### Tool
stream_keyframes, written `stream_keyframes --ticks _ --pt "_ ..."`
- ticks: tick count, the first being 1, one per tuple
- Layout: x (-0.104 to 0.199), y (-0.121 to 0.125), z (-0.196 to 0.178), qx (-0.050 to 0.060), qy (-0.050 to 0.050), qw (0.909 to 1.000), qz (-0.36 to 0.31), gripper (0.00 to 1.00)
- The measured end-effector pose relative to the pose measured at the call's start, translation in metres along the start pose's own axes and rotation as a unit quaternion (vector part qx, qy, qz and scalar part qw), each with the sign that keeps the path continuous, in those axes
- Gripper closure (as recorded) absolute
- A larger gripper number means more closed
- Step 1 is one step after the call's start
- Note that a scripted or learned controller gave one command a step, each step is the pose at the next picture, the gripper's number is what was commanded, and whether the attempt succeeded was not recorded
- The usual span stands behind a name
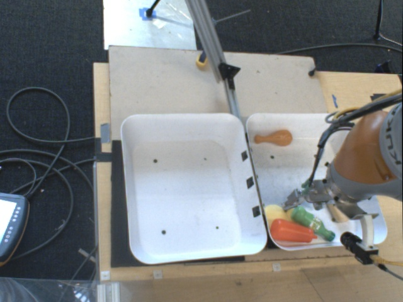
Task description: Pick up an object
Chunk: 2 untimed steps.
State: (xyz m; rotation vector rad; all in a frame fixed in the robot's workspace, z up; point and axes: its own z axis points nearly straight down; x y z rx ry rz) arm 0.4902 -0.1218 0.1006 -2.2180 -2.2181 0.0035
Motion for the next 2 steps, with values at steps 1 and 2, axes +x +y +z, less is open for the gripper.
stream_keyframes --ticks 1,2 --pt "-0.001 0.002 -0.014 -0.003 -0.001 1.0000 0.001 1.00" --pt "-0.011 0.003 -0.064 -0.006 -0.002 1.0000 0.000 1.00"
